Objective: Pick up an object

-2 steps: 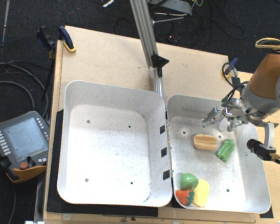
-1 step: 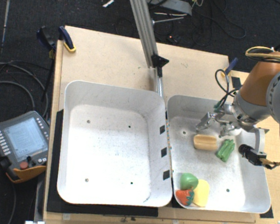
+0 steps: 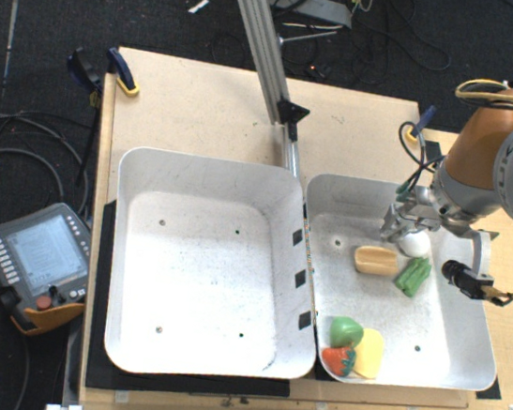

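**Hand low in the right bin, over a white object**

The arm (image 3: 500,153) reaches in from the right and brings the hand (image 3: 405,225) down into the upper half of the right bin (image 3: 462,361). A small white object (image 3: 414,241) sits directly under the hand, touching or nearly touching it; whether the hand is wide, narrow or gripping, I cannot tell from this slant.

Just below lies a tan bread-like piece (image 3: 376,260), and beside that, toward the right, a green piece (image 3: 412,275) on a tilt. These three crowd together, with little room between them.

At the bin's near-left corner, a green rounded piece (image 3: 345,330), a yellow piece (image 3: 370,353) and a red piece (image 3: 337,359) huddle against the rim, touching one another. The floor between the two clusters is bare, as is the bin's right side.

The left bin (image 3: 146,184) stands alongside, its rim meeting the right bin's along the desk (image 3: 204,107) centre.
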